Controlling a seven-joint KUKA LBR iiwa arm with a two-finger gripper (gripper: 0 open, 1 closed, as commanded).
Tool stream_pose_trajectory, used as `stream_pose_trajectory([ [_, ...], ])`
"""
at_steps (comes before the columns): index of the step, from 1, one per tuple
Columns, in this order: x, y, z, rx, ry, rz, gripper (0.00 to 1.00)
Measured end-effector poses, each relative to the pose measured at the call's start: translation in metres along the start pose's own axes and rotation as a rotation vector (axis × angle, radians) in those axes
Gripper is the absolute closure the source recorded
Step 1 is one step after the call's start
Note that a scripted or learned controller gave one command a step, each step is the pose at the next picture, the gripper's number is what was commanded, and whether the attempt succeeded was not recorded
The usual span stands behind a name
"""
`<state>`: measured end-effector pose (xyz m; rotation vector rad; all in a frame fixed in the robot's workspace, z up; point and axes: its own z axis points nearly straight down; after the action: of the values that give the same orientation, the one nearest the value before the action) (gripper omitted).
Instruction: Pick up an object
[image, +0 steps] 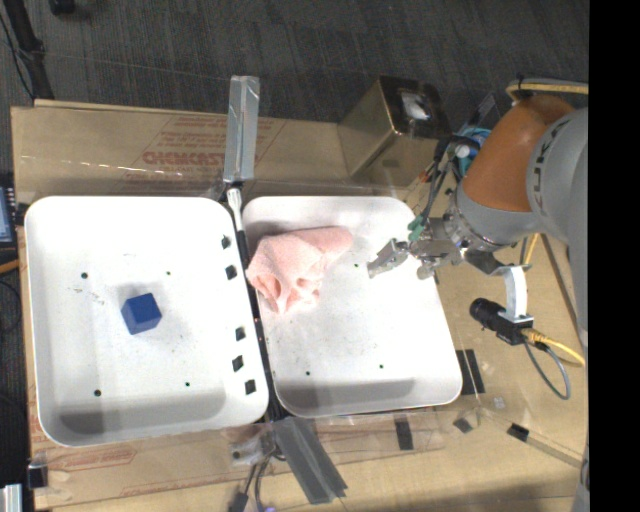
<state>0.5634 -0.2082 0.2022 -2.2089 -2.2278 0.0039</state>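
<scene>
A crumpled pink cloth (293, 265) lies in the upper left part of the right bin (400, 375), against the divider. A small blue cube (142, 312) rests in the left bin (60, 400), left of its middle. My gripper (408, 262) hovers over the upper right part of the right bin, a short way right of the cloth and apart from it. It is open, and nothing shows between its fingers (385, 261).
A brown cardboard box (385, 125) stands behind the right bin. A grey metal bar (241, 130) rises behind the divider between the bins. Black clips (240, 335) line the divider. The grey and orange arm (525, 170) overhangs the bench at the right.
</scene>
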Motion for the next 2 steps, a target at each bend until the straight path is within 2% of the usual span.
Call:
stream_pose_trajectory([
  [1,0.043,0.04,0.071,0.001,0.0,-0.079,0.0],
  [2,0.032,0.092,0.11,-0.003,-0.001,-0.12,0.0],
])
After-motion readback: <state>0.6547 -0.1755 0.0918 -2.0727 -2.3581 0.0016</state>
